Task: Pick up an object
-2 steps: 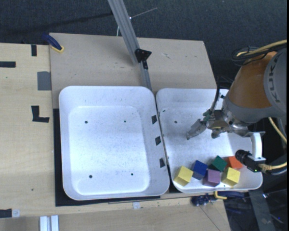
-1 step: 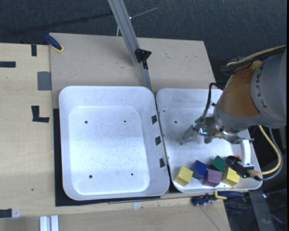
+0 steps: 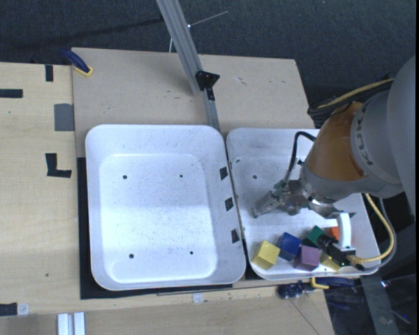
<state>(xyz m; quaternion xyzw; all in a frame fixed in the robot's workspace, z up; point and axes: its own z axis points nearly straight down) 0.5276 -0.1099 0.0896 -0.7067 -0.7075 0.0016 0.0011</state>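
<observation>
My gripper (image 3: 271,202) hangs low over the floor of the right bin (image 3: 265,149), near that bin's middle, with its fingers pointing toward nine o'clock; I cannot tell whether they are spread or closed, and I see nothing between them. Behind it, toward three o'clock, my wrist rises into the orange band (image 3: 335,152) and then the grey arm (image 3: 387,138), which leaves the view on the right. A small heap of toy blocks lies at about five o'clock from my gripper, near it but apart, crowded into the bin's lower corner: a yellow block (image 3: 267,255) nearest the dividing wall, a blue block (image 3: 289,245) just beside it, a purple block (image 3: 309,257) touching the blue one, and a green block (image 3: 315,235) with an orange piece (image 3: 331,233) close behind. I judge these blocks light, stiff and smooth, not fragile, so a firm pinch across two flat opposite faces should hold. The yellow block looks the easiest to take, since it sits at the heap's open edge with room on both sides. The left bin (image 3: 98,187), at nine o'clock from my gripper, shares a wall with the right bin. A slanted metal pole (image 3: 181,33) crosses the bench (image 3: 126,82) at twelve o'clock.
</observation>
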